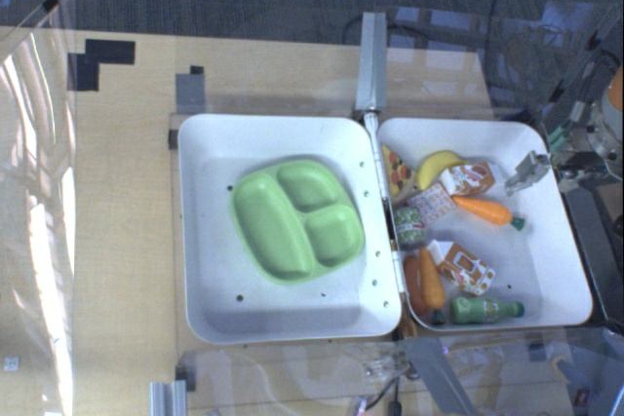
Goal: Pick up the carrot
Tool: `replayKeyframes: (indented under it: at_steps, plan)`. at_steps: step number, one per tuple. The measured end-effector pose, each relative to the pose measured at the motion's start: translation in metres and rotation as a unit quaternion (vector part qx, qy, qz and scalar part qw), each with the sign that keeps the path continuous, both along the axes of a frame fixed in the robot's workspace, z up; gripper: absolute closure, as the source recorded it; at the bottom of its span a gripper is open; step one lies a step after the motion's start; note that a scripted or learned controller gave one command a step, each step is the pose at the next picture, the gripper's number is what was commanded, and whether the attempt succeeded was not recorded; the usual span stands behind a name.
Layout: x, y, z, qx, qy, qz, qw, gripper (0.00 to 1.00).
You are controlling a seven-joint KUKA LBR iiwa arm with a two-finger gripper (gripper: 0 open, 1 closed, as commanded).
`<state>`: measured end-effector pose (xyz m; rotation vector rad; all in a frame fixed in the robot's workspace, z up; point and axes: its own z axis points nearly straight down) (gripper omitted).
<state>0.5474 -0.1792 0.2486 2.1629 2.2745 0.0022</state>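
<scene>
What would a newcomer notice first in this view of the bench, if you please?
The bright green divided tray stands out, lying alone in the middle of the left bin. Next comes the colourful clutter in the right bin: an orange carrot beside a yellow banana, with a green bottle near the front edge. The tool hovers at that bin's far right corner.

The arm reaches in from the right, its orange band at the frame edge. The gripper (533, 172) hangs low, grey fingers (527, 170) pointing leftward and down.
</scene>
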Motion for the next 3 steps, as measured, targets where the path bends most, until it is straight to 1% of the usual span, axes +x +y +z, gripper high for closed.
replayKeyframes:
  at_steps: [1,2,3]
  plan:
    - [0.001,-0.005,-0.155,0.0007,0.000,0.019,0.9998,0.00]
    - [0.002,-0.005,-0.147,0.0011,0.001,0.019,0.9998,1.00]
    - [-0.001,-0.020,-0.143,0.0011,0.001,-0.124,0.9923,1.00]
